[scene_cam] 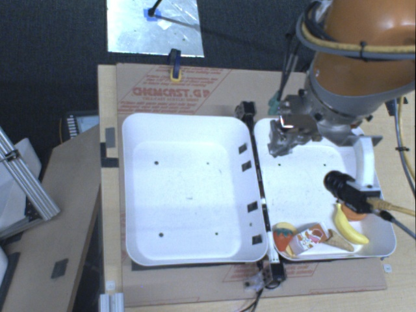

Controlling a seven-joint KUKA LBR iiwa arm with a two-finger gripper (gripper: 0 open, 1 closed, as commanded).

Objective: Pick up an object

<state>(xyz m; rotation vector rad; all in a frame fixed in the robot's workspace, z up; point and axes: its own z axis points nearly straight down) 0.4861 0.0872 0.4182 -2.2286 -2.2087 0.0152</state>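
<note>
**Arm over the right bin, objects crowded along its near edge**

The left bin (185,187) sits on the bench (175,86) beside the right bin (296,194), their inner walls touching along a row of dark clips. In the right bin, the objects lie along the near edge. At the near-left corner is an orange-and-red round toy (283,236), touching a small printed packet (308,237). Next comes a tan cone-shaped piece (339,242), its long axis running along the near edge. A banana (348,226) lies beside it, its long axis slanting from the far end down toward the near-right corner. The gripper (284,142) hangs above the bin's far-left part, well apart from these; whether it is parted or closed cannot be told, and nothing is seen in it.
</note>
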